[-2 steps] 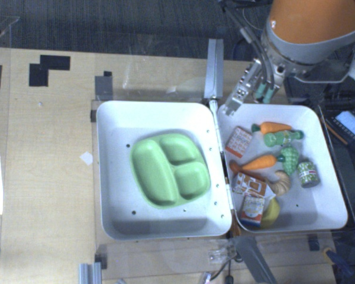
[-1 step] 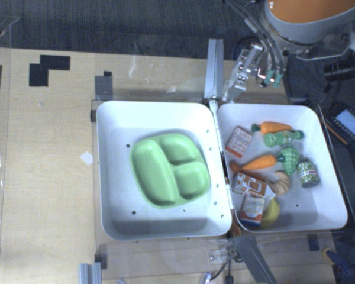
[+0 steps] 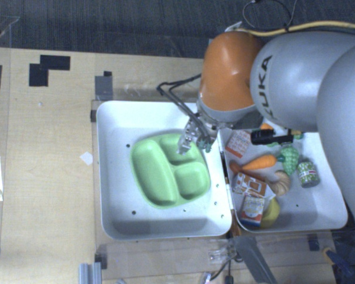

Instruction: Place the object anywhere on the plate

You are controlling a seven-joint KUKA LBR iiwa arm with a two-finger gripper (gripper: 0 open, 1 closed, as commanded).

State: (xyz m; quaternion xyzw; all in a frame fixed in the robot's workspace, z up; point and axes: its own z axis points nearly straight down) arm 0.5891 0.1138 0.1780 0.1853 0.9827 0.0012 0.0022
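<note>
A green divided plate point(image 3: 165, 173) lies in the left white bin point(image 3: 115, 176), a little right of its middle. My gripper point(image 3: 188, 141) hangs over the plate's upper right compartment, close to the rim, under the orange band of the arm. I see no object between it and the plate. The arm hides the back edge of the right bin.
The right bin point(image 3: 325, 209) holds several items: a carrot point(image 3: 259, 163), a banana point(image 3: 273, 212), a green can point(image 3: 307, 173), a green leafy piece point(image 3: 289, 156) and printed packets point(image 3: 250, 185). The wall between the two bins point(image 3: 227, 182) runs just right of the plate.
</note>
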